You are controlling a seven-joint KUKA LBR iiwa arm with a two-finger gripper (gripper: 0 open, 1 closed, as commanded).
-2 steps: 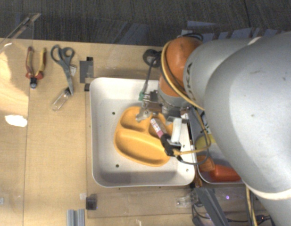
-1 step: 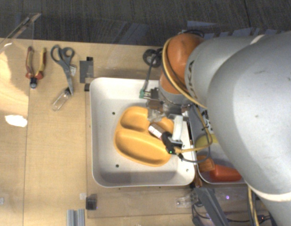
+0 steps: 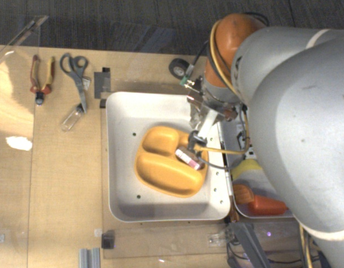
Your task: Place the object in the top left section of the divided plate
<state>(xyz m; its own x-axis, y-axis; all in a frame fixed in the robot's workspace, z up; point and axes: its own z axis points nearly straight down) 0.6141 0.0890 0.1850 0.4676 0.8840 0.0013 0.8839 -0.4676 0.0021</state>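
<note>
A yellow divided plate [image 3: 160,169] lies in the left white bin [image 3: 121,149]. My gripper [image 3: 188,153] hangs over the plate's right side, reaching in from the upper right. It is shut on a small pink and white object [image 3: 190,159], which sits at the fingertips just above the plate's right section. The plate's upper left section [image 3: 159,138] is a rounded hollow to the left of the gripper. The arm's grey body covers most of the right bin.
The right bin [image 3: 255,211] holds a yellow item [image 3: 247,169] and an orange-red item [image 3: 263,205]. Pliers [image 3: 40,80], scissors [image 3: 77,77] and a small clear item [image 3: 71,118] lie on the wooden bench to the left of the bins.
</note>
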